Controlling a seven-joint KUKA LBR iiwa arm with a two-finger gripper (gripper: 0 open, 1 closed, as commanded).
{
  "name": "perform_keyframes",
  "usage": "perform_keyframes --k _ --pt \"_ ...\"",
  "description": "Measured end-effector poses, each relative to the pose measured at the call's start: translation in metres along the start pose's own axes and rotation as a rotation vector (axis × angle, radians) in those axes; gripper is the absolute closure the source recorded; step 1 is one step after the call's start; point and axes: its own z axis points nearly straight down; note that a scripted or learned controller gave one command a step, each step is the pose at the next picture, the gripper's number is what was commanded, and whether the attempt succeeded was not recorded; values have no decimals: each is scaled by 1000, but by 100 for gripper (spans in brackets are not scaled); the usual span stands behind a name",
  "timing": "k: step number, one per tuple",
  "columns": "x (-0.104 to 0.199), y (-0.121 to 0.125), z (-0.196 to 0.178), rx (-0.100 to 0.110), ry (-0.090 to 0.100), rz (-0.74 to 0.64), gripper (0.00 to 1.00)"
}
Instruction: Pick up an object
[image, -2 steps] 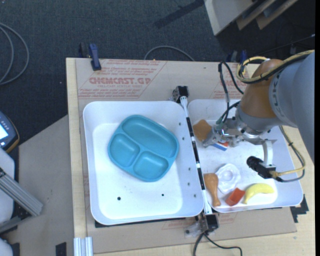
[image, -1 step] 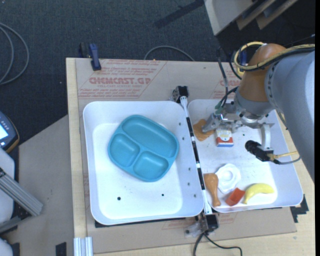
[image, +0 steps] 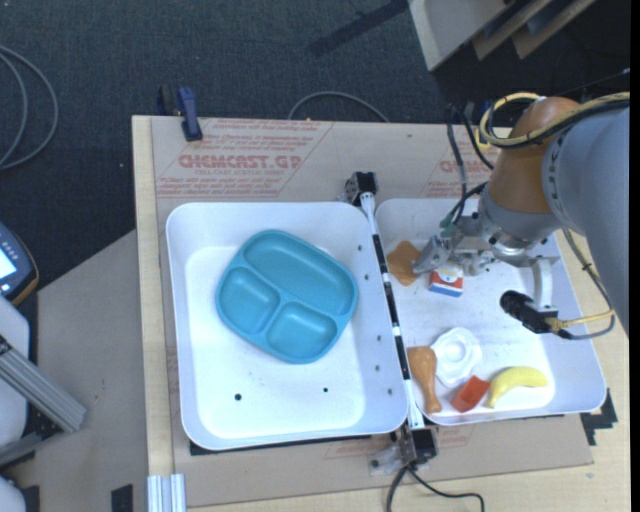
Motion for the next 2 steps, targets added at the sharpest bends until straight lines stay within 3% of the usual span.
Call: perform_keyframes --k 1,2 --pt "1 1 -11 -3 -1 -2 100" --pt "64 -36 -106 -11 2 -8 100"
